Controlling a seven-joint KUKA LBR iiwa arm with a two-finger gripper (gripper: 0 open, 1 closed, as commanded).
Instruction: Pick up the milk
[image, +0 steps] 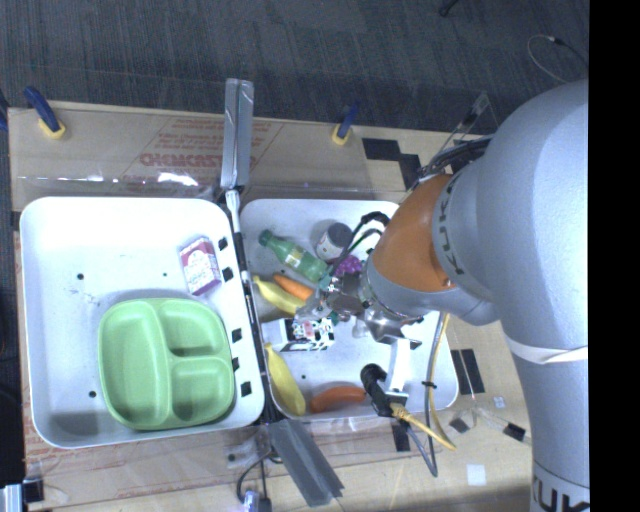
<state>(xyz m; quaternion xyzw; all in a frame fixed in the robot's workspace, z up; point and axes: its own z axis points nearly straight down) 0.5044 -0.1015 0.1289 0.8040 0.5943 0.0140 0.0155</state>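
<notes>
The milk (200, 265) is a small white carton with a purple-red label. It lies in the left bin (60, 230), near that bin's right wall and just above the green divided plate (167, 362). My gripper (312, 328) is down in the right bin (400, 385), at its middle left, among the food items and well to the right of the milk. The divider between the bins lies between gripper and carton. The grey arm with its orange band covers the right part of that bin.
In the right bin lie a green bottle (293, 256), a banana (277, 294) with an orange piece beside it, purple grapes (347, 266), a grey can (333, 238), a second banana (284, 381) and an orange carrot-like piece (338, 397).
</notes>
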